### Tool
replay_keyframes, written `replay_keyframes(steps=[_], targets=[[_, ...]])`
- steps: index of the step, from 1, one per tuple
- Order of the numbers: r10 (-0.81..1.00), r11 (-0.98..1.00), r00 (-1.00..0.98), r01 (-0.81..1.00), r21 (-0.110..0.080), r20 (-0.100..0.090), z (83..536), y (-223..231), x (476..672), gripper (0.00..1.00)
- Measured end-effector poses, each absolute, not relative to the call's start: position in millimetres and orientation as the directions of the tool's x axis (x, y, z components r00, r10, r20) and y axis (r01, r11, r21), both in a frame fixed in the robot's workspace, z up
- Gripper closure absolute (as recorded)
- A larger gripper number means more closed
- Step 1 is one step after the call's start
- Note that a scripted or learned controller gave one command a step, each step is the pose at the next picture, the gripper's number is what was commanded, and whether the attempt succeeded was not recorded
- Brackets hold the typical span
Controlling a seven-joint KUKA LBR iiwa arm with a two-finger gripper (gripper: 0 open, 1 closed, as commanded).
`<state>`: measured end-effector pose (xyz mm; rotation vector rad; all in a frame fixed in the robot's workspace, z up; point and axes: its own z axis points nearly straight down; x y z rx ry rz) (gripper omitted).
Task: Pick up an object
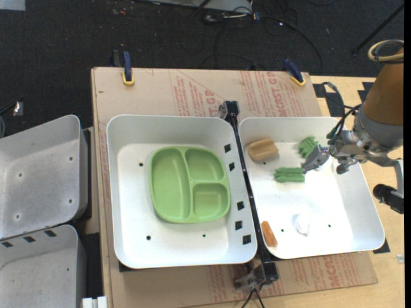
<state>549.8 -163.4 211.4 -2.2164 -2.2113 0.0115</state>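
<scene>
Green tray (190,185); tan block (262,149); white bins (122,140) (orange wrist band (387,98)).

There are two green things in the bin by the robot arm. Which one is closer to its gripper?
The upper green piece, near the bin's far edge. It lies just left of the gripper, while the other green piece sits lower and further left.

A robotics lab: around the cardboard-topped bench (192,88), clamps (128,68) pin its far edge, loose cables (257,24) trail over dark carpet beyond it, and spare white bins (38,172) sit beside it.
</scene>
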Motion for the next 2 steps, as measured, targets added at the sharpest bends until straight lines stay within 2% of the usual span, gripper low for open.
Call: replay_keyframes(steps=[1,2], targets=[[1.0,0.001,-0.001,1.0,-0.001,0.0,218,-163,552.7,0.0],[1.0,-0.002,0.002,1.0,-0.004,0.001,174,-167,551.0,0.0]])
